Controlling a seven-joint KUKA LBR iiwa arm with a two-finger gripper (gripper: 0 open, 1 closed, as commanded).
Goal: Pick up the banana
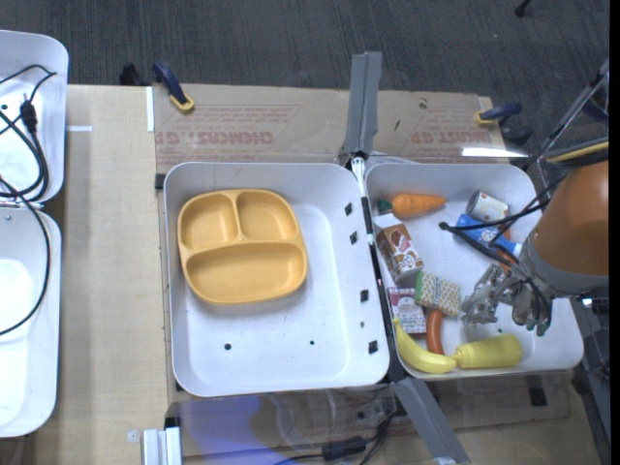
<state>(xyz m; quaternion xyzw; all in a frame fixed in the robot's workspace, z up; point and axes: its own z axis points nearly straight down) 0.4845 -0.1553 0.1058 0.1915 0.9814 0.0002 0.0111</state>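
The banana (419, 353) is yellow and curved. It lies against the front-left corner of the right bin (567, 352), next to a yellow squeeze bottle (489, 352). My gripper (508, 304) hangs over the front right of that bin, above and to the right of the banana and just behind the bottle. Its metal fingers (481, 300) stand apart, with bare bin floor showing between them. It is open and holds nothing.
The right bin also holds a carrot (418, 202), a brown carton (400, 250), a checked packet (438, 291), a red sausage (435, 330) touching the banana, and a blue-and-white can (487, 205). A yellow divided plate (242, 245) lies in the left bin (281, 356).
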